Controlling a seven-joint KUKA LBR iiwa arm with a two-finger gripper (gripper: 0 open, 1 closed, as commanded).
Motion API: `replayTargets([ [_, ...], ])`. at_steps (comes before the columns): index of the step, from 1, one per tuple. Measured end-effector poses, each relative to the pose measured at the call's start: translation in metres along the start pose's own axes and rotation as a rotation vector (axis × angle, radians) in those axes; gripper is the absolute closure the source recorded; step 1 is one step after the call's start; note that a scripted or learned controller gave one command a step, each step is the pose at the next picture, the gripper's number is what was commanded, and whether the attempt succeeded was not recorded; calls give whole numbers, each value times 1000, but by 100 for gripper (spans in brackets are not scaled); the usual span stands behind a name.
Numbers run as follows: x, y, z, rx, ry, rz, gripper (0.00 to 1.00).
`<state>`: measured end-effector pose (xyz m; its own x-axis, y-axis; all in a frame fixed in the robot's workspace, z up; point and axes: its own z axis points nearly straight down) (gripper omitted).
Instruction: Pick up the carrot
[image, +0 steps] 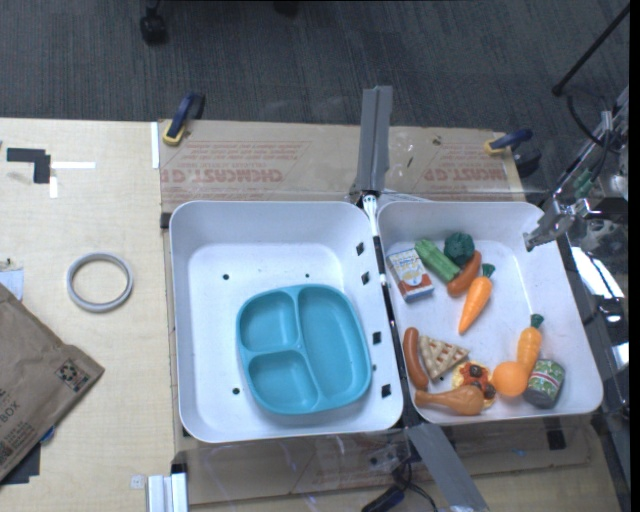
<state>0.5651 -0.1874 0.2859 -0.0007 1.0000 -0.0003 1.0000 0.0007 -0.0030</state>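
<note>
The long orange plastic carrot with a green top (474, 300) lies at a slant in the middle of the right-hand shallow white bin (585, 355), its green end toward the bin's far side and touching a reddish-orange sausage-shaped toy (463, 275). Just beside that are a green cucumber-like stick (437, 260) and a dark green broccoli piece (460, 245). A small white and blue carton (409, 273) sits to their left; its label is too small to read.

Nearer the front lie a red hot dog (411, 357), a tan pizza slice (442, 354), a brown drumstick (452, 400), an orange ball (509, 380), a second, stubbier orange carrot-shaped toy (529, 342) and a small grey-green can (545, 383) (red label, unreadable).

The left white bin (200, 300) holds a teal three-part plastic tray (300, 347).

The grey metal gripper (548, 226) hovers over the right bin's far right rim, well apart from the carrot; whether it is open or closed I cannot tell, and nothing is seen in it.

The cardboard behind reads "CHEMCAST GP", upside down.
</note>
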Motion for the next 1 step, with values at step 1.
replayTargets([
  [1,13,31,187,-17,-2,107,0],
])
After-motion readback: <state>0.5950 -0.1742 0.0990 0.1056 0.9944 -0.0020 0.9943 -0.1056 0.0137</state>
